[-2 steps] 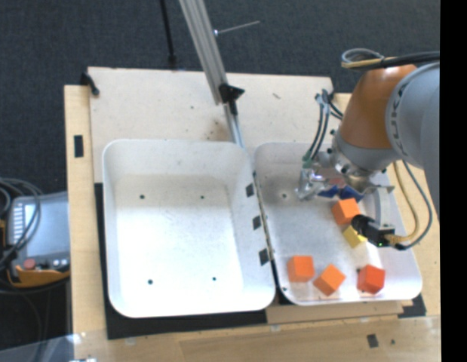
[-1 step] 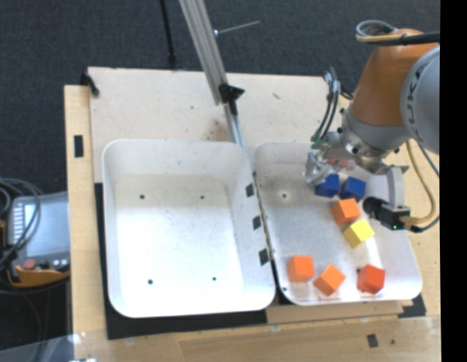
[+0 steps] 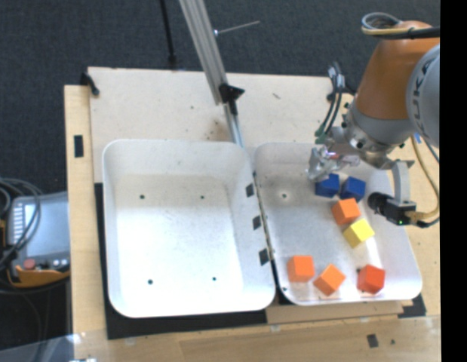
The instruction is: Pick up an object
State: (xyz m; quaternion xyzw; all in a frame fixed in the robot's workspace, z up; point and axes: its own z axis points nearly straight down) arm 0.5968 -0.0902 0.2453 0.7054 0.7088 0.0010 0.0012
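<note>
- I see the gripper [image 3: 321, 164] low over the far edge of the right bin [image 3: 290, 225], arm reaching in from the right w/ its orange band above.
- Can't tell how the gripper is set or whether it has hold of anything; it's too small and blurred from here.
- Nearest thing to it: left blue cube [image 3: 327, 185], just below-right of the tip, touching or nearly so. I can't say which.
- Second blue cube [image 3: 354, 188] sits right beside the first, on the side toward the bin's right edge.
- Both blues are cubes, so no long axis; faces look turned slightly off the bin's edges.
- Orange cube [image 3: 345, 210] just nearer me than the blues, yellow cube [image 3: 359, 232] right after it, towards the right edge.
- Along the near edge: orange cube at near edge [image 3: 301, 268], tilted orange cube [image 3: 330, 280], red cube [image 3: 371, 279] by the near right corner.
- Left bin [image 3: 180, 225] sits alongside, edges touching the right bin.
</note>
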